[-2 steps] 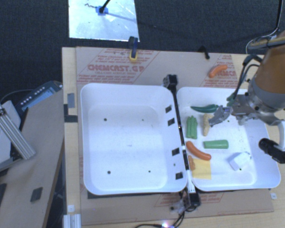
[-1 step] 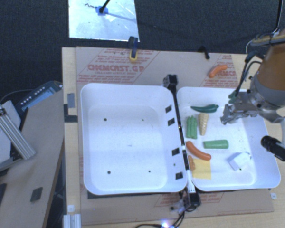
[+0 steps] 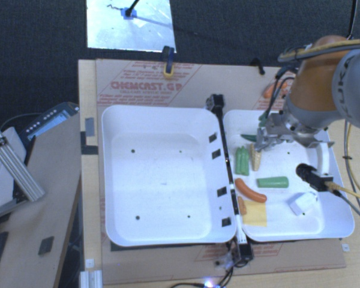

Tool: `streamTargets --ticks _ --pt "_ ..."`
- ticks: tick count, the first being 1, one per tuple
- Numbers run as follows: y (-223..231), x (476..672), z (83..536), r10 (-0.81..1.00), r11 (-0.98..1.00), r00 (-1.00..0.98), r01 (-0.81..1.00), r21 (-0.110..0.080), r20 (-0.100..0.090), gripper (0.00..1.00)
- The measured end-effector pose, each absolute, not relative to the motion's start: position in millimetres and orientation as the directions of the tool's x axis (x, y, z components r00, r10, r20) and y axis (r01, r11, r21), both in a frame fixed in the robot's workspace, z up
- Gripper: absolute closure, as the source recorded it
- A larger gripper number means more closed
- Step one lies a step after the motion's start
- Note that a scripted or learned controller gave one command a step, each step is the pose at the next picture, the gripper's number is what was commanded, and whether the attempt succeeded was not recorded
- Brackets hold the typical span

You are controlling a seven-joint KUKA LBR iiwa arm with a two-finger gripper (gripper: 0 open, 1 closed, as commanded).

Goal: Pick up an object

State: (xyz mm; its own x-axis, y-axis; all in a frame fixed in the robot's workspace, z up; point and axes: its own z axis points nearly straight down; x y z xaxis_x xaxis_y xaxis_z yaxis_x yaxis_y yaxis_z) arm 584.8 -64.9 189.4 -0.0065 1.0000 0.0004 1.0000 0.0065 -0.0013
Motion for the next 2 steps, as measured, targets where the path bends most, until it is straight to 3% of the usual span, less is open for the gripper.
streamTargets --ticks 1,2 --pt "-37 658.7 188 1.0 0.009 -0.009 1.0 0.008 0.001 1.0" --pt "-30 656.3 337 1.0 0.007 -0.007 1.0 0.02 -0.001 1.0"
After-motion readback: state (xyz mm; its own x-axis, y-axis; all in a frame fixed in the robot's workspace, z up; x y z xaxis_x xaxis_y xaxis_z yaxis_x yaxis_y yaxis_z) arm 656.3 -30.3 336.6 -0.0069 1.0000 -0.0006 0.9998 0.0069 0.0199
